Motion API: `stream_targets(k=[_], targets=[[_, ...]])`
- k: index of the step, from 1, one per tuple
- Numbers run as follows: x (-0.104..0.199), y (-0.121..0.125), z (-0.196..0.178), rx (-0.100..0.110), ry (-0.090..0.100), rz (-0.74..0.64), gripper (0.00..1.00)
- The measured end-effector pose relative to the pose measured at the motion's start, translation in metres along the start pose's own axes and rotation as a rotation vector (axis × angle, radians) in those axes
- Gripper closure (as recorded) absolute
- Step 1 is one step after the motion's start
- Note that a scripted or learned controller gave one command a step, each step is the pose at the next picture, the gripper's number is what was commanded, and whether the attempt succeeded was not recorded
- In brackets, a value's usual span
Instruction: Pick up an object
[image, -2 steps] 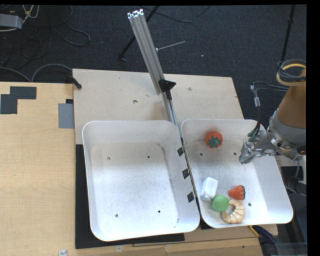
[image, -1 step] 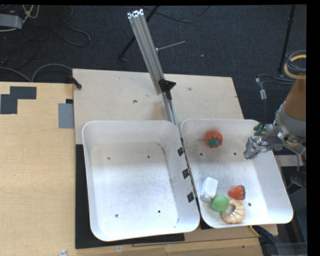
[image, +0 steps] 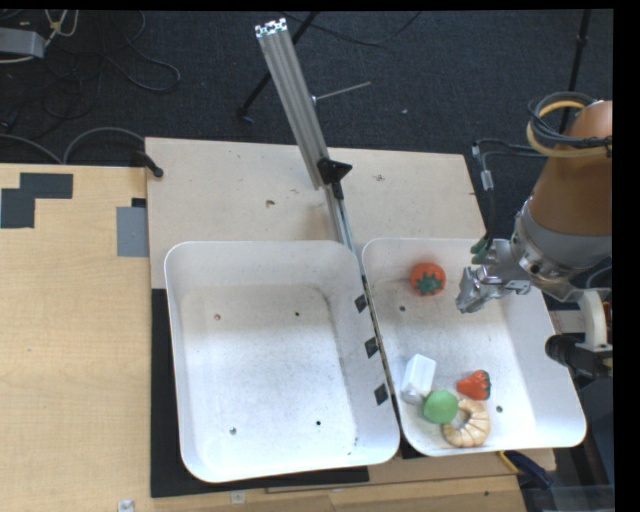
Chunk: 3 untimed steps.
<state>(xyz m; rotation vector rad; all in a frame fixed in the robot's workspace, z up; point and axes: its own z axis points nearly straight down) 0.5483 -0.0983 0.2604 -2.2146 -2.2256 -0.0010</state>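
The right bin (image: 530, 345) holds a red tomato with a green top (image: 427, 279) near its far side. At its near end lie a white block (image: 418, 375), a green ball (image: 439, 406), a small red strawberry-like piece (image: 475, 384) and a tan croissant-like piece (image: 467, 426), clustered together. My gripper (image: 472, 297) hangs over the right bin's far right part, a short way right of the tomato and apart from it. Nothing shows between its fingers.
The left bin (image: 200, 300) lies beside the right one, with black clips along the shared wall (image: 368, 330). A slanted metal bar (image: 300, 110) rises from behind the bins. Light wooden boards cover the bench to the left.
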Motion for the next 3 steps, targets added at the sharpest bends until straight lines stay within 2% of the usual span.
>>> stream_targets(k=[1,3], targets=[[0.053,0.019,0.012,0.002,0.0,0.001,1.0],[0.155,0.023,0.038,0.005,0.0,0.001,1.0]])
